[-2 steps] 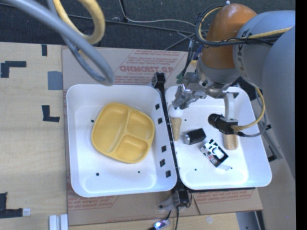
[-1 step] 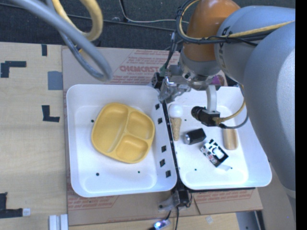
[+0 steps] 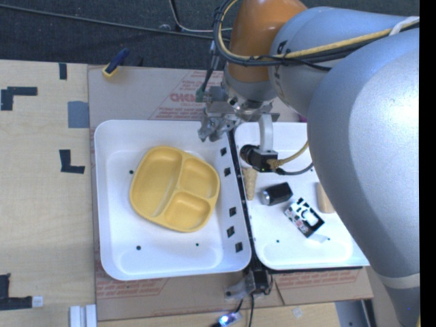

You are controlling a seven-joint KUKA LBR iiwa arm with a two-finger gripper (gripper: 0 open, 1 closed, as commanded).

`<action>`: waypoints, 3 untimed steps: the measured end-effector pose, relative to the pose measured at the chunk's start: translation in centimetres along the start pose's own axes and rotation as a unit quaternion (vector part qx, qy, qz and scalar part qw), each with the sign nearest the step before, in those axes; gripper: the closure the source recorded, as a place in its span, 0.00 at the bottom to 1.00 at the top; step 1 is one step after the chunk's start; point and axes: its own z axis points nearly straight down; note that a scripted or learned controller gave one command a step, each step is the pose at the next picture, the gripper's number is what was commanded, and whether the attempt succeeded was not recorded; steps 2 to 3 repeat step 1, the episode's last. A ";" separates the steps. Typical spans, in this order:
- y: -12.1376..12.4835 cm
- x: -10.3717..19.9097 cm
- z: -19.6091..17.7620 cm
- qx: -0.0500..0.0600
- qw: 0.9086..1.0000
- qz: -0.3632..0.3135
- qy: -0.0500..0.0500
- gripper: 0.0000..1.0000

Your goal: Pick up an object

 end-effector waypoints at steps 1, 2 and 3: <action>-0.1 -0.3 -0.1 0.000 1.000 0.001 -0.001 0.00; -0.1 -0.3 -0.1 0.000 1.000 0.001 -0.001 0.00; -0.1 -0.3 -0.1 0.000 1.000 0.001 -0.001 0.00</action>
